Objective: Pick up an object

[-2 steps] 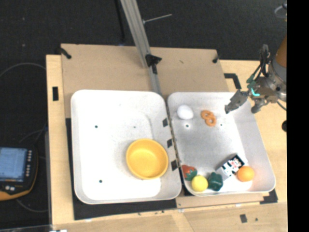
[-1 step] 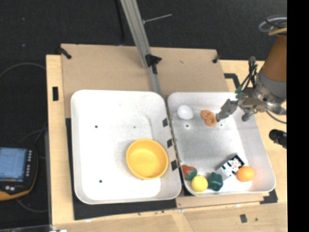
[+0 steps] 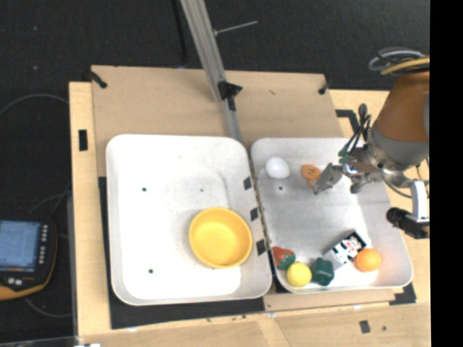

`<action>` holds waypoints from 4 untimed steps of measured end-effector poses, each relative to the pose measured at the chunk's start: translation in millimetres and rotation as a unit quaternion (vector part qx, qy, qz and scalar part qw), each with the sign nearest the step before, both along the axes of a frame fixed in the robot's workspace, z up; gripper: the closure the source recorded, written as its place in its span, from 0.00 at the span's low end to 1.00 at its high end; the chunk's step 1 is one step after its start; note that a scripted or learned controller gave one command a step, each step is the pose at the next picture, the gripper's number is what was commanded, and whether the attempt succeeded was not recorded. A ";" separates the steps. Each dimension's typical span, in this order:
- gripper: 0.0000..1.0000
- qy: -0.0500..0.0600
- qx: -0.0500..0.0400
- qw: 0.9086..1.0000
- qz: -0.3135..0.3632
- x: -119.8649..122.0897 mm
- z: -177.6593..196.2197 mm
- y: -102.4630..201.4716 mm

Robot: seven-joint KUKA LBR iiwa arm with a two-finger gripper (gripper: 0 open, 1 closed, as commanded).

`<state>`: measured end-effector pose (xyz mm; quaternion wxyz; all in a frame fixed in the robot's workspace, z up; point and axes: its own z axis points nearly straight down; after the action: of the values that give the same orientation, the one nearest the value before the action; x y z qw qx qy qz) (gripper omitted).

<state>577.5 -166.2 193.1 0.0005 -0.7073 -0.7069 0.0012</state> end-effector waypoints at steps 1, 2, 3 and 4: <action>0.00 -0.002 0.000 1.000 -0.001 -4.7 -44.6 6.0; 1.00 -0.004 0.000 1.000 -0.003 -3.8 -33.4 5.1; 1.00 -0.005 -0.001 1.000 0.002 -9.8 25.9 7.5; 1.00 -0.002 0.000 1.000 0.002 -8.9 76.2 6.2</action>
<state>568.6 -160.0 269.3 -0.0013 -0.7062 -0.7080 -0.0001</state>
